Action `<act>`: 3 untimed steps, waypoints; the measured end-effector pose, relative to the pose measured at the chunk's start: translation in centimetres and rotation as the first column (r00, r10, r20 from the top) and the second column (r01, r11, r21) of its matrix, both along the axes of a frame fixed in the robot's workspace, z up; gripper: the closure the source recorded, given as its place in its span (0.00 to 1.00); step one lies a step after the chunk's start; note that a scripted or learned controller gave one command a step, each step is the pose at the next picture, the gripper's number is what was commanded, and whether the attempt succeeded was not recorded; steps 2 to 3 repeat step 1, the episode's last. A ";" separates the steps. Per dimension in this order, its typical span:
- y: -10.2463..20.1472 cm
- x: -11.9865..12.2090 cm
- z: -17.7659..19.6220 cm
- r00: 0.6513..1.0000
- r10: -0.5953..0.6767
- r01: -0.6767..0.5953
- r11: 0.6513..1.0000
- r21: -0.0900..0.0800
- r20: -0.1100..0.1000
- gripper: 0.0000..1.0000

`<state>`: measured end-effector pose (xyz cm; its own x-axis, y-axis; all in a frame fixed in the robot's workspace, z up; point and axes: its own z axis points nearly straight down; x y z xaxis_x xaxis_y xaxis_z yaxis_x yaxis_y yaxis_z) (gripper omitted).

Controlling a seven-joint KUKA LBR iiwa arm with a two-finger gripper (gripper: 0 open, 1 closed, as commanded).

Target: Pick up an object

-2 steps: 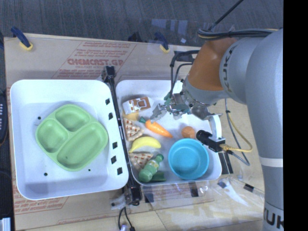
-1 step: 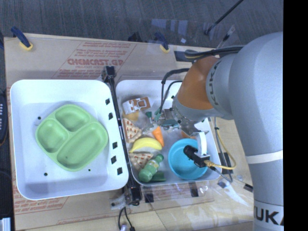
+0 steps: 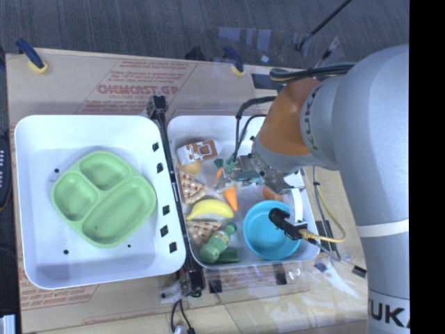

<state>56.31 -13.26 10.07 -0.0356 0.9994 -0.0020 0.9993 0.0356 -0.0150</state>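
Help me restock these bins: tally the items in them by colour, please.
Green: 2, the divided plate and the bottle
Yellow: 1, the banana
Orange: 1, the carrot
Blue: 1, the bowl
Brown: 3, two waffles and a small box
Total: 8

Light green divided plate (image 3: 104, 197), 2 white bins (image 3: 42, 134), blue bowl (image 3: 268, 234), yellow banana (image 3: 210, 208), orange carrot (image 3: 231, 199)
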 end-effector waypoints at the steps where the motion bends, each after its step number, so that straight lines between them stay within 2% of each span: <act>1: -1.0 -2.2 7.8 0.978 -0.206 0.206 0.979 -0.001 0.010 1.00; 3: -1.0 -2.2 7.8 0.978 -0.206 0.206 0.979 -0.001 0.010 1.00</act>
